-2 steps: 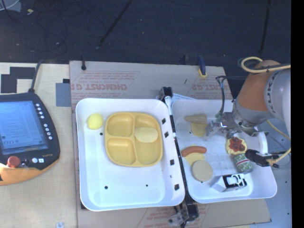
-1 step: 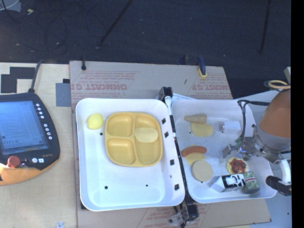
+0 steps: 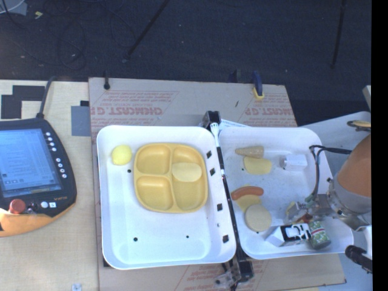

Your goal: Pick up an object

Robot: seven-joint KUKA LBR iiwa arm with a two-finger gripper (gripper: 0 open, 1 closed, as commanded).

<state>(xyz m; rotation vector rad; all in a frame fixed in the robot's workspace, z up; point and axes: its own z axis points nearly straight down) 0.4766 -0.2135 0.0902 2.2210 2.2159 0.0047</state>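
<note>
— Where the grey arm (image 3: 354,183) comes in from the right, any sign of the pincer (image 3: 307,211)?

— Low over the right bin (image 3: 273,137), near its lower right corner. Spread or pressed together? Cannot tell; too cluttered and blurred there.

— Pinching anything?

— Cannot tell either. Just beside it, though: a black-and-white item (image 3: 295,232) and a greenish speckled item (image 3: 319,235), both lying on the bin floor by the near rim.

— And elsewhere in that bin?

— A red sausage (image 3: 247,192) mid-floor, with a pale round disc (image 3: 258,217) just below it. Farther up, a tan roll (image 3: 250,151) just above a yellow wedge (image 3: 259,165), and a small white piece (image 3: 295,160) to their right.

— Left bin?

— Holds a yellow divided plate (image 3: 159,193), with a pale yellow round slice (image 3: 187,172) in the upper right compartment. Outside the plate, near the upper left corner of the left bin (image 3: 157,247), a yellow ball (image 3: 121,155).

— Off the bins?

— At the left end of the desk (image 3: 60,247), a pendant with a lit screen (image 3: 30,168), well apart from everything else.
</note>
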